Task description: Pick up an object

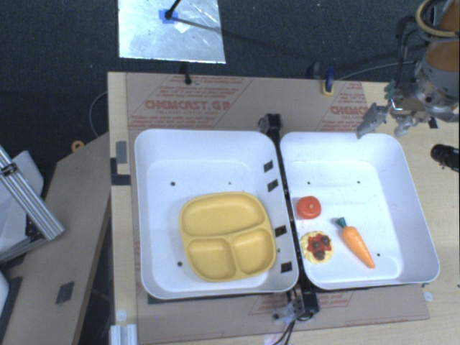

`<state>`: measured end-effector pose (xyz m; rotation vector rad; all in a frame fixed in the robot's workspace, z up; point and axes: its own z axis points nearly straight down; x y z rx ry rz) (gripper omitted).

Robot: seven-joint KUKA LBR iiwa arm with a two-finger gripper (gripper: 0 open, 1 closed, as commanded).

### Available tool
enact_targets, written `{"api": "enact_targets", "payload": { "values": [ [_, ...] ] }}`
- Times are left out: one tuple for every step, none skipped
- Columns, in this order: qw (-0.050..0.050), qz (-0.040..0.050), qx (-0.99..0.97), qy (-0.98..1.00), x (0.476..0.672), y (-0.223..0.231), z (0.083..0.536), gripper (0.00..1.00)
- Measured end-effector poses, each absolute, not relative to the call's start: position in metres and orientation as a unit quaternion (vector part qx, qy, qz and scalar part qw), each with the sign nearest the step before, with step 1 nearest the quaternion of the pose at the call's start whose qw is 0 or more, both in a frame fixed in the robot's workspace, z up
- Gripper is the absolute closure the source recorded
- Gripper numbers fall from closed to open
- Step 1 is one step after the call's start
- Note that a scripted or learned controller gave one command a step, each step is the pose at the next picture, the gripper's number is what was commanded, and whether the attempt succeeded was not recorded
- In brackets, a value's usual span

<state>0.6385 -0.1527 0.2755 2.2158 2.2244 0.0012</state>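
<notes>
Camera view shows the gripper (386, 118) open and empty above the right bin's (413, 192) far rim, so the toy carrot (356, 242), tomato slice (309, 207) and small pizza (318, 246) lie unpicked.

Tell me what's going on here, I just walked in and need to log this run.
A robot arm is set to pick up an object. Its gripper hangs open over the far rim of the right bin, holding nothing. That bin holds a tomato slice, a small pizza and a carrot, all untouched. A yellow divided tray sits in the left bin.
</notes>
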Motion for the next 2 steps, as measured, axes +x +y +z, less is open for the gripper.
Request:
{"api": "enact_targets", "payload": {
  "values": [
    [0.0,-0.0005,0.706,0.708,0.636,-0.154,0.234,0.0],
    [0.0,-0.0009,0.707,0.708,0.638,-0.162,0.176,0.0]
  ]
}}
